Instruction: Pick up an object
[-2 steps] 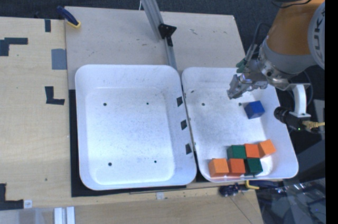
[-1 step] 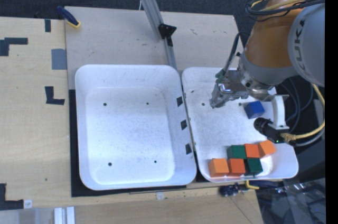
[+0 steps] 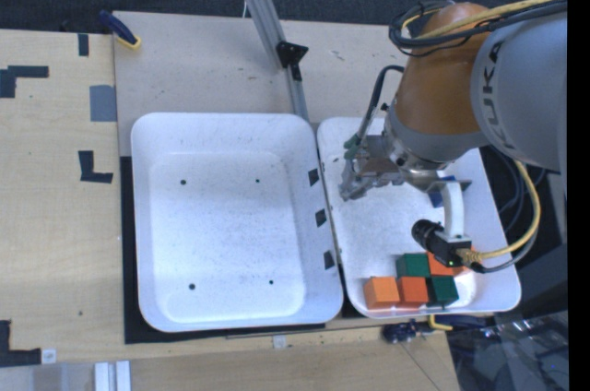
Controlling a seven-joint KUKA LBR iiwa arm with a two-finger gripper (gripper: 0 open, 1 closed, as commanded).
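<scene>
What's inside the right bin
In the right bin, orange and green blocks cluster at the near edge, and the gripper hangs over its far left part. The arm covers much of the bin's far side.

You have two white bins on the table: the left bin (image 3: 221, 223) and the right bin (image 3: 498, 288). In the right bin you can count two orange blocks (image 3: 381, 290) (image 3: 414, 290) and two green blocks (image 3: 414, 265) (image 3: 443, 290), clustered at its near edge. A further reddish-orange piece (image 3: 446, 266) beside them is partly hidden.
</scene>
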